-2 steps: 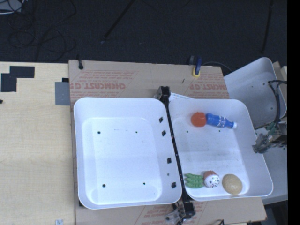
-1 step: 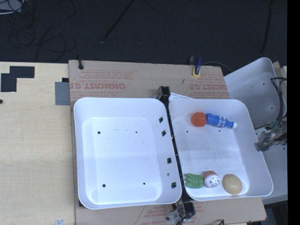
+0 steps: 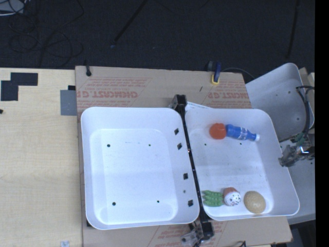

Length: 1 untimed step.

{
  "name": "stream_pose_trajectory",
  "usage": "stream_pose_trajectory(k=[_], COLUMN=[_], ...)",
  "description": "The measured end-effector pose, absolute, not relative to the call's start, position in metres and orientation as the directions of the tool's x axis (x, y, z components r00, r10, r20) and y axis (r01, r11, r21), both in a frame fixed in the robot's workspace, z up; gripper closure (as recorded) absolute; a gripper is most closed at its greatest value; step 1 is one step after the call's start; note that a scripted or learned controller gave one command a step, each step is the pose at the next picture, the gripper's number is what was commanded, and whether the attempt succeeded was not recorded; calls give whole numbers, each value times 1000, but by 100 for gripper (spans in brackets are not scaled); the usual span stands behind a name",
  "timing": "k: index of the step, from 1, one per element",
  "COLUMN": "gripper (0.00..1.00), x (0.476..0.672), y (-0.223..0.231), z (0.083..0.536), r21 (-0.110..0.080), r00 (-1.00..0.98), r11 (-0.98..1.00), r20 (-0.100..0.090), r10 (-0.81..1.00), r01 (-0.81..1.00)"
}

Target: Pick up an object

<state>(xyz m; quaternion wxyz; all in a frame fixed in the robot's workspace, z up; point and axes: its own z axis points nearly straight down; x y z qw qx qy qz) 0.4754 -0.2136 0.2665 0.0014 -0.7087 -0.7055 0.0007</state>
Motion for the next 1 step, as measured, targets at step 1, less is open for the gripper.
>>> stream_pose_trajectory(k=[1], gripper=[100], x=[475], y=[-214], z=[268], r21=[-2], r00=[5], r11=[-5], r20=[1], r10=[1000], r01=[1000])
